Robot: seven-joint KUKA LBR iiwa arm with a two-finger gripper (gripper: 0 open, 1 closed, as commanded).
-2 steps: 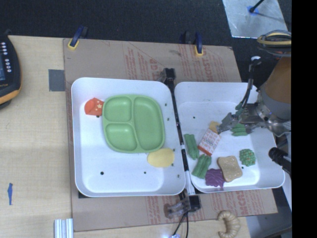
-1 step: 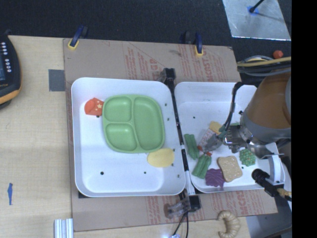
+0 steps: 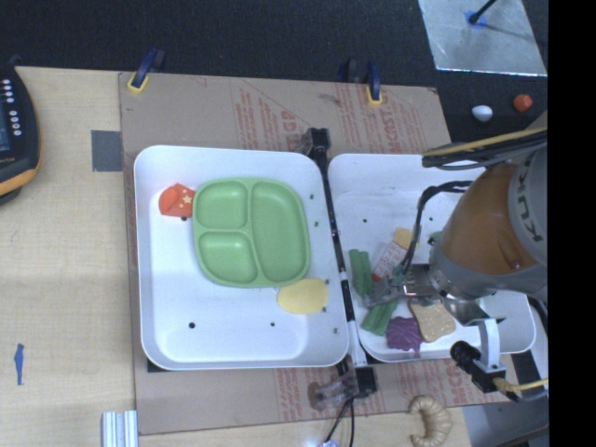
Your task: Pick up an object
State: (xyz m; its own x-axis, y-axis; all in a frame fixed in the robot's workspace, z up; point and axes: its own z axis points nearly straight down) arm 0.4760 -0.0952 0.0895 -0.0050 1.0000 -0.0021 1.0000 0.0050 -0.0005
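Observation:
My gripper [image 3: 389,290] is low in the right bin [image 3: 372,180], among a cluster of small objects near the bin's left wall. Around it lie a dark green stick [image 3: 359,264], a second green piece [image 3: 377,318], a purple lump [image 3: 403,333], a tan square slice [image 3: 433,321], a striped packet [image 3: 386,259] and a small yellow piece [image 3: 402,237]. The grey wrist and orange band [image 3: 484,231] hide the objects' right side. Nothing is visibly lifted off the bin floor.
The left bin [image 3: 168,333] holds a green divided plate [image 3: 251,231], a red object [image 3: 176,200] at its upper left and a pale yellow lump [image 3: 303,296] near the divider. A black cable [image 3: 424,208] loops above the gripper. A handheld controller [image 3: 14,133] lies at the far left.

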